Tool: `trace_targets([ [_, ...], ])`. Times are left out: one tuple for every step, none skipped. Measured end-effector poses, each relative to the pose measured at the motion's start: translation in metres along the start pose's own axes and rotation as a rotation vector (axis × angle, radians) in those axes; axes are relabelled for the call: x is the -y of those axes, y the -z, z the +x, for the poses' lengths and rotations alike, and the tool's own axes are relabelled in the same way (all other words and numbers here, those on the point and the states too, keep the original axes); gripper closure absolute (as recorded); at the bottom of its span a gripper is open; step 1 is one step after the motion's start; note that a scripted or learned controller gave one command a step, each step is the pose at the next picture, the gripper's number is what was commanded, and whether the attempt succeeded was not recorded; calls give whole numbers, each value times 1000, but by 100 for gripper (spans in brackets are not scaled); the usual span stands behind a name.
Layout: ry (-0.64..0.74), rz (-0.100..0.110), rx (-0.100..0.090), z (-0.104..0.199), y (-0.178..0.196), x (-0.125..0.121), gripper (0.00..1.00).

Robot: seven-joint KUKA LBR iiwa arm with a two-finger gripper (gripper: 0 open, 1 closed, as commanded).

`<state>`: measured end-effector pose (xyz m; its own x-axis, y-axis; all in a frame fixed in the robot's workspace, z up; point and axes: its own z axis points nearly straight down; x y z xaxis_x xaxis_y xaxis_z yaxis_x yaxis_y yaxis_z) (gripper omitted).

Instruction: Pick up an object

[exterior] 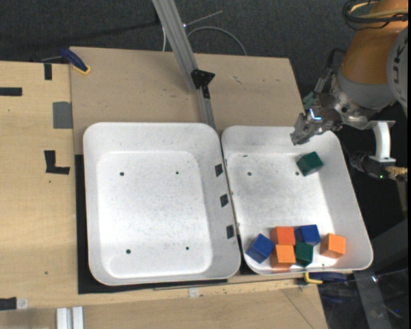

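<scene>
My gripper (300, 136) hangs over the far right corner of the right bin (346, 184), at the end of the grey and orange arm. A dark green block (309, 162) lies on the bin floor just in front of the gripper, apart from it. Along the bin's near edge sits a cluster of blocks: a blue one (260, 247), an orange one (283, 235), a second blue one (307, 234), another orange one (284, 254), a green one (303, 253) and an orange one (333, 245) at the right.
The left bin (96, 184) stands beside the right one, rims touching. A slanted metal post (185, 43) rises behind the seam between the bins. A thin cable (219, 29) loops over the bench's far edge.
</scene>
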<state>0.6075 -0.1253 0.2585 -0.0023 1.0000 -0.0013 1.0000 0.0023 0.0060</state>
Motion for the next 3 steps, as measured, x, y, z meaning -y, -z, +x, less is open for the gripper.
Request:
trace_targets([
  [3, 8, -2, 54, -16, 3, 100],
  [4, 9, -2, 104, -29, 8, 100],
  [4, 9, -3, 155, -37, 8, 100],
])
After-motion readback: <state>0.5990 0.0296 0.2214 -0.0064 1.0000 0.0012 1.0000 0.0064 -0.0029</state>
